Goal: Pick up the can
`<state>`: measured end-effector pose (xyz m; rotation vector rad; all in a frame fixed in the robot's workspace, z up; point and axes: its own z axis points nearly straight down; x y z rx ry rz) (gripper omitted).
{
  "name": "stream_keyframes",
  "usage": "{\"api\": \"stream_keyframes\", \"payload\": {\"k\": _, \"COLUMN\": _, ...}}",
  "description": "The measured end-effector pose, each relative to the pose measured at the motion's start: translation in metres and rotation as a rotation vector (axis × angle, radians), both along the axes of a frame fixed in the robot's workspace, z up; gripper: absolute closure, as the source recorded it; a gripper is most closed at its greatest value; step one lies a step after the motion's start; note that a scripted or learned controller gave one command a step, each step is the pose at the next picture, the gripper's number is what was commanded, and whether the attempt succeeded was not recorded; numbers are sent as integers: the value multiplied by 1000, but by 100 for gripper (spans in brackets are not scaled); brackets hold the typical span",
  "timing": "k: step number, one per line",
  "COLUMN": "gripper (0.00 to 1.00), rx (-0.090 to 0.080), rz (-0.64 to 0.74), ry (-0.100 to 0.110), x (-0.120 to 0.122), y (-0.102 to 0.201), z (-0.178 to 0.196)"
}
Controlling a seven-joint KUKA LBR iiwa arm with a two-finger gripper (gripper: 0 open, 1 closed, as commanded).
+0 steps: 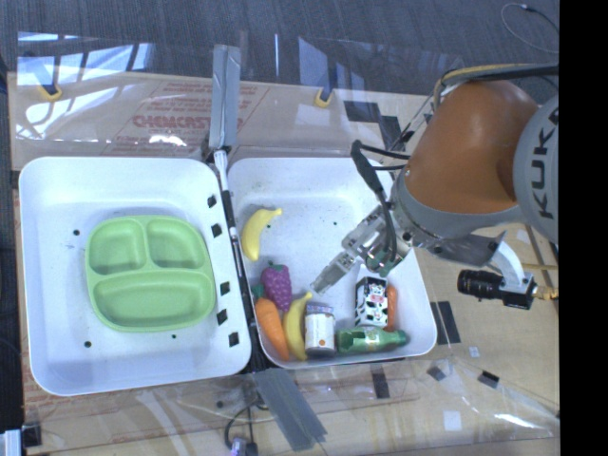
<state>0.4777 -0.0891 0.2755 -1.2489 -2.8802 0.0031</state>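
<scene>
can (319, 328): upright at right bin (313, 174) front edge, between banana (296, 325) and green bottle (372, 339) | gripper (334, 275): above can, apart, up-right of it | jaws: cannot tell, nothing visibly held

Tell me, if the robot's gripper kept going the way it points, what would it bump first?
Probably the can. The gripper points down-left toward it, with a banana right beside, so depth makes this uncertain.
</scene>
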Motion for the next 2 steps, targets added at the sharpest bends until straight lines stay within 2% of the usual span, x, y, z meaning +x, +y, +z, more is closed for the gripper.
{"api": "stream_keyframes", "payload": {"k": 1, "gripper": 100, "rx": -1, "rz": 4, "ry": 1, "x": 2, "y": 0, "z": 9}}
{"api": "stream_keyframes", "payload": {"k": 2, "gripper": 0, "rx": -1, "rz": 5, "ry": 1, "x": 2, "y": 0, "z": 9}}
